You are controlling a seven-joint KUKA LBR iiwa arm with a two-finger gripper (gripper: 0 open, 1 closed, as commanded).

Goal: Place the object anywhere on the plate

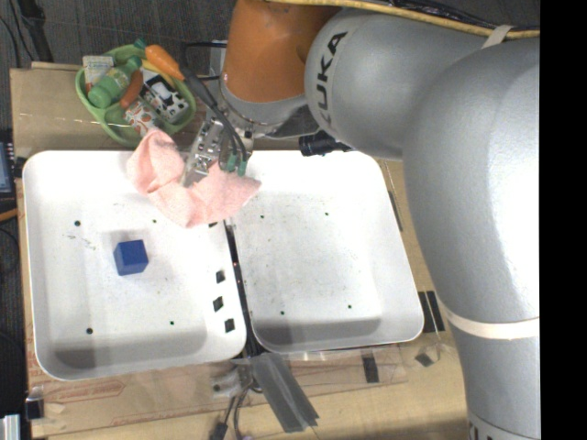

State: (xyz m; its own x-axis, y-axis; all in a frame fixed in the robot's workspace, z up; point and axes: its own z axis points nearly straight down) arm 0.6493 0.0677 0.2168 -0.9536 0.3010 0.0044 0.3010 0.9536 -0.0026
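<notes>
A crumpled pink cloth [183, 189] lies across the far rim of the left bin [55, 273], with its right end reaching over the divide to the right bin [321, 273]. My gripper [216, 165] hangs straight over the cloth's upper middle. Its fingers [196, 163] stand apart and their tips sit at the fabric, with nothing seen pinched between them. A small blue cube [131, 257] rests on the left bin's floor, well to the left of and nearer than the gripper.
A green bowl [94, 108] full of toy food and small packages stands on the bench behind the left bin, close to the cloth's far edge. The arm's large grey body covers the right side of the view.
</notes>
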